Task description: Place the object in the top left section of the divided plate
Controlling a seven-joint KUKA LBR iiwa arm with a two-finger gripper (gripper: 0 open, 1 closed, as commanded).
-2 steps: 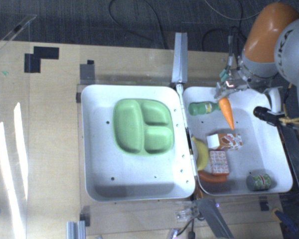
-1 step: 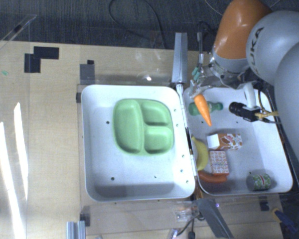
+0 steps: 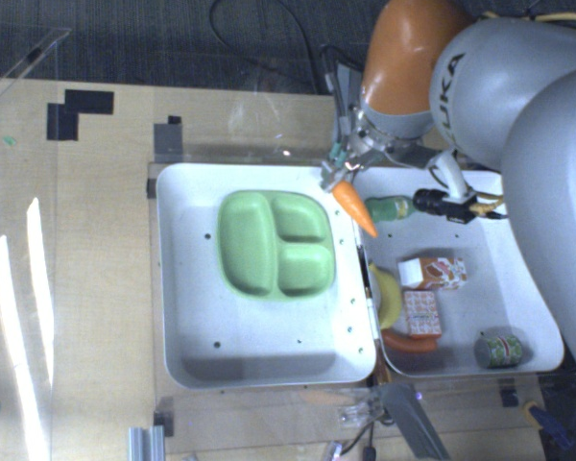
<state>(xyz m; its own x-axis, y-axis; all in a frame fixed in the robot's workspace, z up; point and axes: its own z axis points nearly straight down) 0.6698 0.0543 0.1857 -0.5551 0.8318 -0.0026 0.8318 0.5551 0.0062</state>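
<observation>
While a grey, smooth-shelled arm with a glossy orange band is reaching in from the right, its gripper is hanging over the seam between two shallow white bins, the slim metal fingers pinching the blunt top of a tapered orange carrot. The carrot is dangling at a slant, tip pointing down and to the right, above the raised wall where the left bin is meeting the right bin. In the left bin a matte pale-green divided plate with rounded corners is lying flat, one long section running down its left side and two smaller ones stacked on its right, all of them bare. The right bin is holding a green bottle just beside the carrot, a curved yellow banana, a small printed carton, a red-and-white checked packet and a squat can. The pale wooden desk is catching streaks of light.
</observation>
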